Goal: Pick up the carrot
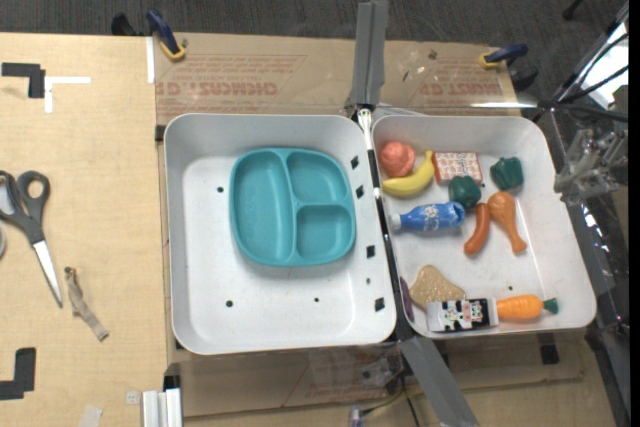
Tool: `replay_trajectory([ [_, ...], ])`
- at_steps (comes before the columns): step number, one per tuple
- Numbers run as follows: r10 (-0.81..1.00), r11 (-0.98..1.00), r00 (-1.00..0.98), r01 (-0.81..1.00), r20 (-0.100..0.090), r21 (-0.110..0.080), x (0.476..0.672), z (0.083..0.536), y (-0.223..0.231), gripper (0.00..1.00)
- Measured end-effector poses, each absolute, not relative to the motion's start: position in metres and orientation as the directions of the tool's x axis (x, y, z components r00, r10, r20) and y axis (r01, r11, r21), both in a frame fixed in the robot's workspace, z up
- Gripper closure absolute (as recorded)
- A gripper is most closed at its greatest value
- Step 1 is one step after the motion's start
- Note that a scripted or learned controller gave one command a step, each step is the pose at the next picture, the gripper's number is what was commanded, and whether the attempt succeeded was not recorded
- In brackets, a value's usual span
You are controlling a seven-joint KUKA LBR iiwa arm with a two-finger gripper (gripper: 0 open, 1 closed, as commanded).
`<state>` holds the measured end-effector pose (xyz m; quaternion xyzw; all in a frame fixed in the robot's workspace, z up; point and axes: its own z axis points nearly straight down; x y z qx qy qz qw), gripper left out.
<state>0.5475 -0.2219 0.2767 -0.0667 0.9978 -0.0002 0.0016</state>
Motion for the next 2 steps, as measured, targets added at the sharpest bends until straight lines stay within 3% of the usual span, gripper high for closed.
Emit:
replay_trajectory([
  [1, -0.221, 0.975, -0.975, -0.221, -0.003, 0.0, 0.548, 0.201, -0.221, 1.0],
  [2, -0.41, 0.912, -0.912, -0.41, -0.006, -0.001, 0.62, 0.141, -0.176, 1.0],
])
